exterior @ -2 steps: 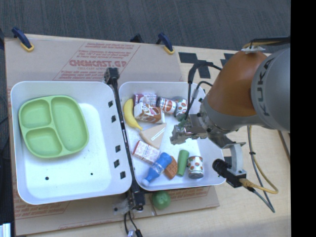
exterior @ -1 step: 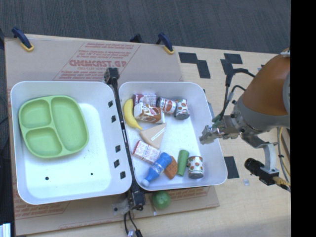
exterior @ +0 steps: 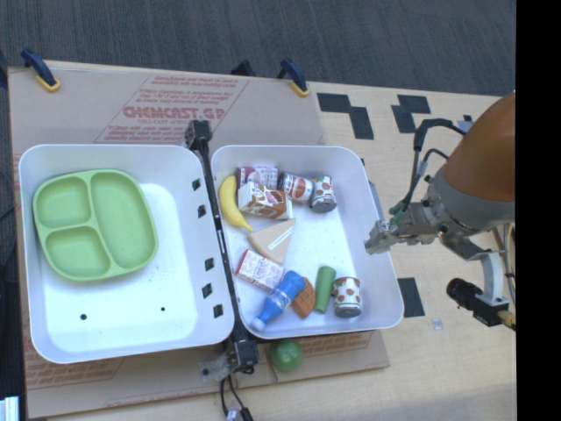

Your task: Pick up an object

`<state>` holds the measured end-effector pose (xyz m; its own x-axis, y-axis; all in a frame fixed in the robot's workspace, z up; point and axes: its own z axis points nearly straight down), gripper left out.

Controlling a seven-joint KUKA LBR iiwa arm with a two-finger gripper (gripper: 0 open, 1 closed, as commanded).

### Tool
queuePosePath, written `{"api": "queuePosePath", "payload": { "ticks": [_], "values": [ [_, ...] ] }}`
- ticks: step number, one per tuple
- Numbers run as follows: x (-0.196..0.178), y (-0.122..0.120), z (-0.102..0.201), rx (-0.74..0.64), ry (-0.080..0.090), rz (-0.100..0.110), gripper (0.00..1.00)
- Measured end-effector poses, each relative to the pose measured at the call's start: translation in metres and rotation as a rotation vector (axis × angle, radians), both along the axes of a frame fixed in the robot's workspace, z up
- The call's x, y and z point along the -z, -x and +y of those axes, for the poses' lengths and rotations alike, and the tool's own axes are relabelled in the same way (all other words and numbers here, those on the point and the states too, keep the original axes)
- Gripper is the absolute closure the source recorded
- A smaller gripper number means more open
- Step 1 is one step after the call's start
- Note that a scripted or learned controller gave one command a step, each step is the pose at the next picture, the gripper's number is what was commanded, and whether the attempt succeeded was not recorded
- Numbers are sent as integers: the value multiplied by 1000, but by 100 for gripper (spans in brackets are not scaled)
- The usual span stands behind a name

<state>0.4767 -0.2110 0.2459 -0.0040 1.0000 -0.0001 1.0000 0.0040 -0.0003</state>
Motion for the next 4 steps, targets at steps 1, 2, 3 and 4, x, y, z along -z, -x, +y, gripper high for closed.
{"api": "queuePosePath", "payload": {
  "ticks": [1, 2, 3, 4],
  "values": [
    [5, 0, 18, -3, 0, 2, 100],
    [-4, -108, 0, -1, 0, 0, 100],
    [-7, -57, 45, -3, 0, 2, 100],
    [3, -11, 46, -2, 0, 3, 100]
  ]
}}
